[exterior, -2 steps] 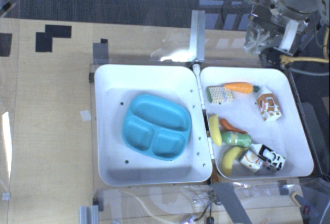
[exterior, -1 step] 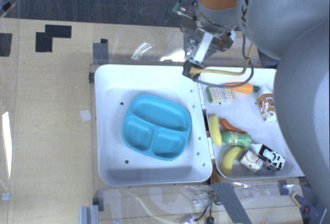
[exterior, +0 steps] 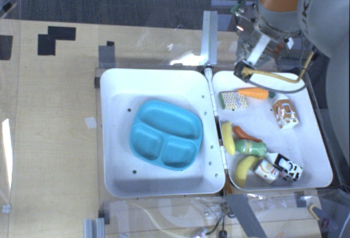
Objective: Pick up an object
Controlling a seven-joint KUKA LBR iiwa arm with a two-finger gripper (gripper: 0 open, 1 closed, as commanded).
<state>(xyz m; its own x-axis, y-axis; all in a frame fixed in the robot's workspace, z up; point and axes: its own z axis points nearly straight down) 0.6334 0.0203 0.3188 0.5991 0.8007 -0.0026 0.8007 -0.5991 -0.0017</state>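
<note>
The right bin [exterior: 320, 138] holds several small things. At its far end lie an orange carrot [exterior: 253, 93], a green-and-white patterned block [exterior: 233, 100] and a brown-and-white carton [exterior: 284, 112]. Nearer lie a yellow banana [exterior: 227, 138], a red pepper-like piece [exterior: 246, 134], a green piece [exterior: 250, 147], a second yellow-green banana [exterior: 245, 168], a white-and-orange cup [exterior: 266, 171] and a black-and-white item [exterior: 288, 167]. My gripper [exterior: 254, 37] hangs above the far edge of the right bin, just beyond the carrot, with nothing seen in it.
The left bin [exterior: 117, 94] holds a blue divided plate [exterior: 165, 134]. A metal divider post [exterior: 209, 40] stands between the bins at the back. The grey arm [exterior: 322, 1] fills the upper right corner.
</note>
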